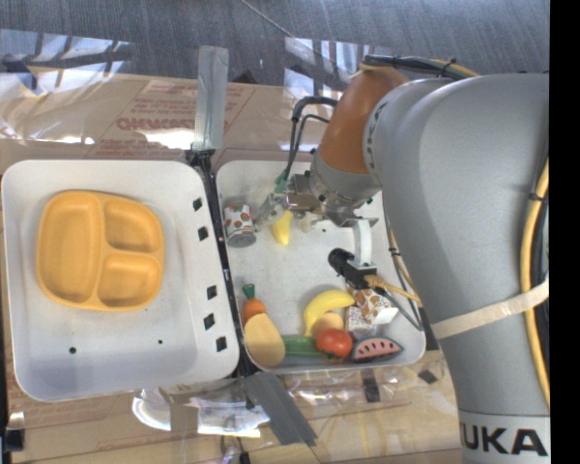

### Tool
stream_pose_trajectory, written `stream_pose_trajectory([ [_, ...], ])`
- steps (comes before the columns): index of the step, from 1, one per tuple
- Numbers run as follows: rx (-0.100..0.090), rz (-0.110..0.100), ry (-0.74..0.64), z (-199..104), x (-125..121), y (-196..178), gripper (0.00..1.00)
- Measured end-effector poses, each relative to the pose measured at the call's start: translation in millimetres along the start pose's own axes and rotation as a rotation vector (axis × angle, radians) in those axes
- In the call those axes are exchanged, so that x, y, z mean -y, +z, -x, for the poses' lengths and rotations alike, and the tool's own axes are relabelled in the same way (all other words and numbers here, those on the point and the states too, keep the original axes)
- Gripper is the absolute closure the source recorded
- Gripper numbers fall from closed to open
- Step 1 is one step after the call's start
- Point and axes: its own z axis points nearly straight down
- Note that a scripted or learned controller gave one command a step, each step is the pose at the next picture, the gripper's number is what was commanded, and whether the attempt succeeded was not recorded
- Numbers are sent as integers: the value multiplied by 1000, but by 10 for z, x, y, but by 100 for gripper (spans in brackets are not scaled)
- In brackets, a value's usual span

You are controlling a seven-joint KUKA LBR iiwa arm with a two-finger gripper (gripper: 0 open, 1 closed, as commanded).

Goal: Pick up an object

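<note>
**Camera view.**

- Left bin (106,356): holds one yellow plate (99,249), well apart from the arm.
- Right bin (295,278): holds everything else listed here.
- Gripper (288,204): low over the far part of the right bin, reaching in from the right. Grip state: cannot tell, masked by the wrist at this angle.
- Yellow piece (282,228): just below the gripper, touching it or nearly so. Resting on the bin floor or raised off it: cannot tell. Judged the likeliest thing to pick.
- Cup (238,222): just beside the yellow piece, close to the wall between the bins.
- Banana (327,304), tomato (335,342), melon slice (377,348), carrot (254,307): crowded in the near part, well apart from the gripper.

**Risks, by judgement:**

- Slip: small, smooth, curved piece, apt to squirt out of an off-centre pinch or to drop on the lift.
- Collision: cup close enough to be knocked or tipped by any sideways correction.
- Empty closure: possible with the piece slightly aside of the grip line.
- Cramped approach: little room to reposition between cup and wall.
</note>
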Motion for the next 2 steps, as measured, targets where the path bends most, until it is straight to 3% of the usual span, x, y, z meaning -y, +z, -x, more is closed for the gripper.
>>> stream_pose_trajectory([
  [1, -2, -3, -8, -22, -3, -97, 100],
  [2, -4, 12, -144, -601, -286, -1332, 100],
])
